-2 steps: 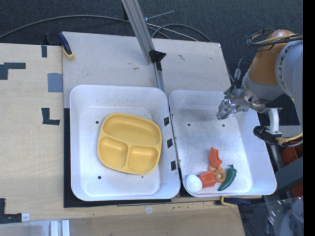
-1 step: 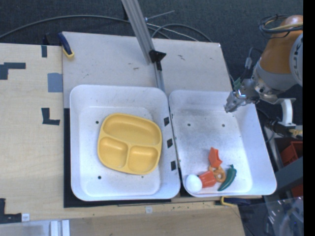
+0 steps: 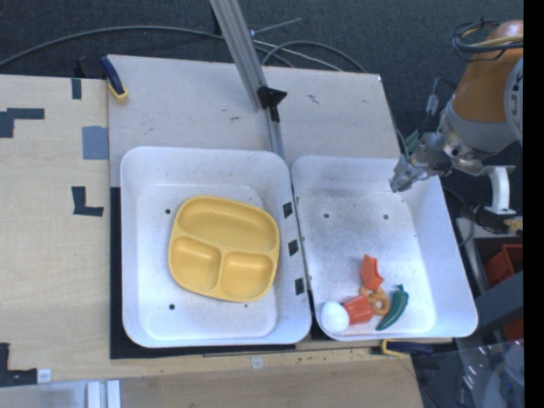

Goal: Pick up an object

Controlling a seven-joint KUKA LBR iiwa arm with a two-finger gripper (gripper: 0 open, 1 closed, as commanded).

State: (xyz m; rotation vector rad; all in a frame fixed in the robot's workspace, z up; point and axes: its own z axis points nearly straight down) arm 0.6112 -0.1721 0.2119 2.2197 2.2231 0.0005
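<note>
lying at the lower edge of the right bin (image 3: 442,253): white egg (image 3: 334,316), orange pieces (image 3: 365,289), pretzel (image 3: 378,301), green pepper (image 3: 393,308), clustered and touching. left bin (image 3: 136,228), frame centre-left: yellow divided plate (image 3: 223,247). farther up, over the right bin's upper right rim: gripper (image 3: 401,179), nothing visibly held.

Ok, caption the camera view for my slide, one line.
Gripper over the right bin's far rim; toys clustered at its near edge; yellow tray in left bin.
</note>
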